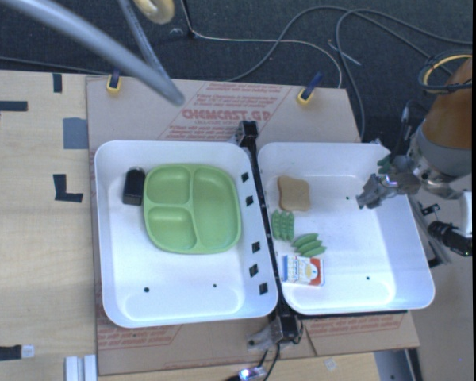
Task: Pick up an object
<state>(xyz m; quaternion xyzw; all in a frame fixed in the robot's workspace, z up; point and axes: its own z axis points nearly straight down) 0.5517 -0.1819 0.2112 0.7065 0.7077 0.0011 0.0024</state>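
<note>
My gripper (371,195) hovers at the right bin's (397,292) right edge, well apart from the brown block (294,193), green pieces (296,235) and small carton (303,271), whose print is unreadable. Red lettering on the cardboard (222,105) reads roughly "CHEMCAST GP". The left bin (174,300) holds a green divided plate (193,208).

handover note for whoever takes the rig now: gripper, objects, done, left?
Gripper: over the right bin, near its right wall, nothing seen held.
Right bin, along its left side: tan block, two green pieces, small carton.
Left bin: green divided plate, black object touching the plate's left edge.
Done: nothing picked yet.
Left: move to one object, grasp, lift. The right-bin items look closest to the arm.
</note>
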